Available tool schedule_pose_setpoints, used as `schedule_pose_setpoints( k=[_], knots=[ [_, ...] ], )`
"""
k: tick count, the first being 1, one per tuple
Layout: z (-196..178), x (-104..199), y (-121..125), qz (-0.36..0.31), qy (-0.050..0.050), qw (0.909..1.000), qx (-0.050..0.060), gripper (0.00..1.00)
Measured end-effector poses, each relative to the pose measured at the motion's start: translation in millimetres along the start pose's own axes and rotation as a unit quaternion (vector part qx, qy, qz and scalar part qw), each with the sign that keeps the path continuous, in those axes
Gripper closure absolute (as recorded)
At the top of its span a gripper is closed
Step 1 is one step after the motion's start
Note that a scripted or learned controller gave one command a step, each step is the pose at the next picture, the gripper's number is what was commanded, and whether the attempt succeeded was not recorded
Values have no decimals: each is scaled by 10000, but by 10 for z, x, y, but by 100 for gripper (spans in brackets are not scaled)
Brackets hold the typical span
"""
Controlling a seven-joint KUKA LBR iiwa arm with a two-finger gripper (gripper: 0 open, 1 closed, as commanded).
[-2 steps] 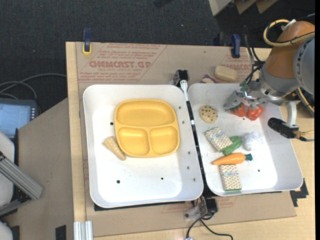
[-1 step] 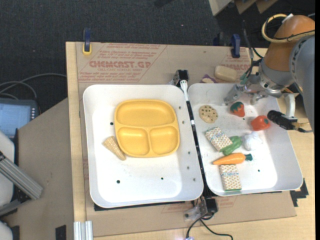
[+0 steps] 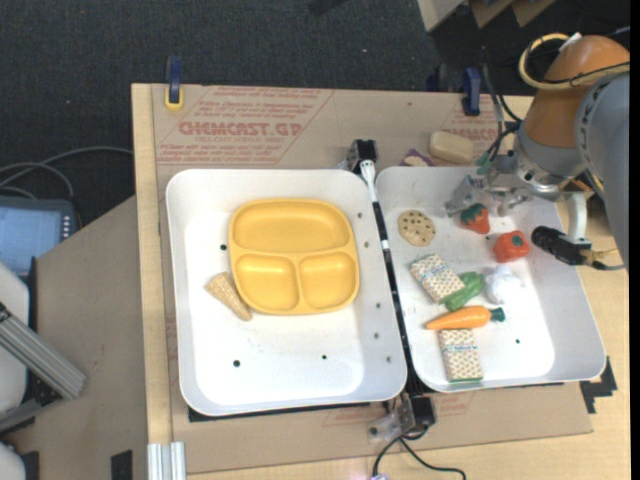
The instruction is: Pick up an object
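My gripper (image 3: pixel 478 200) hangs low over the back of the right bin (image 3: pixel 560 368). It sits directly above a small red piece with a green top (image 3: pixel 476 219), touching or nearly touching it. A red tomato-like piece (image 3: pixel 511 246) lies just to its right. Farther forward are a round cookie (image 3: pixel 416 228), a patterned packet (image 3: pixel 436 276), a green piece (image 3: pixel 465 290), an orange carrot (image 3: pixel 460 318) and a second packet (image 3: pixel 460 354).
The left bin (image 3: pixel 200 368) holds a yellow divided plate (image 3: pixel 293 253) and a tan waffle cone (image 3: pixel 230 296). A cream block (image 3: pixel 452 146) lies on the cardboard behind the right bin. A small white lump (image 3: pixel 505 283) rests near the carrot.
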State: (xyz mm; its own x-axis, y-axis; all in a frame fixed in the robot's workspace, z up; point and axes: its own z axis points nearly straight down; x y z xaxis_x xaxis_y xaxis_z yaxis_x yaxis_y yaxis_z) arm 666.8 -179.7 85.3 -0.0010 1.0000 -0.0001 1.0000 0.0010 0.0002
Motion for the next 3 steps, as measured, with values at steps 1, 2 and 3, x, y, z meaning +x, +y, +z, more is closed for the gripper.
schedule_pose_setpoints(
  k=[1, 2, 3],
  knots=[
    [-113, -2, 9, -5, -9, 10000, -16, 100],
    [-105, 1, 7, -8, -10, 10000, -10, 0],
    [7, 2, -3, -4, -1, 10000, 7, 0]
  ],
)
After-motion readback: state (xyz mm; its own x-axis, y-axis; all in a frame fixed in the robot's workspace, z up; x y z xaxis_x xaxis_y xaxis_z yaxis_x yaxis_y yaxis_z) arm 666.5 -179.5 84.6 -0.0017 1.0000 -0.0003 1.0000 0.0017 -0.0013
